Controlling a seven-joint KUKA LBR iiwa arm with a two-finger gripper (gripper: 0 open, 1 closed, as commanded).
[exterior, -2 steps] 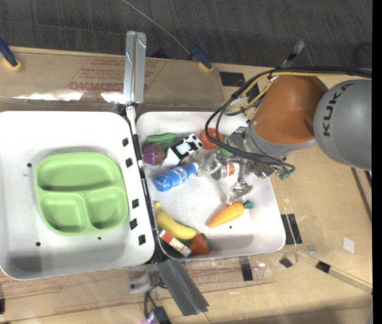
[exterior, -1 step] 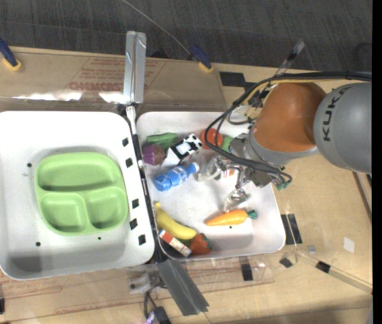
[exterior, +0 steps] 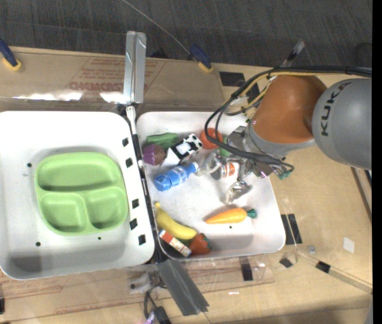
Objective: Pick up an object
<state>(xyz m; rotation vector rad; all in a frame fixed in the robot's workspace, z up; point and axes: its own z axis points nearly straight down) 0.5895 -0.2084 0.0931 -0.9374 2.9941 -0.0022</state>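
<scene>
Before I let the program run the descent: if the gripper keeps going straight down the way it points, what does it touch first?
Probably the bare floor of the right bin, just above the carrot. The gripper hangs close over it, though depth is unclear from this slant.

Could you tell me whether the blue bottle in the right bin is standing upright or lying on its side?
Lying on its side. The blue bottle rests lengthwise on the right bin floor.

Robot lab, clamped bench [exterior: 312, 248], KUKA arm [exterior: 339, 120]
</scene>
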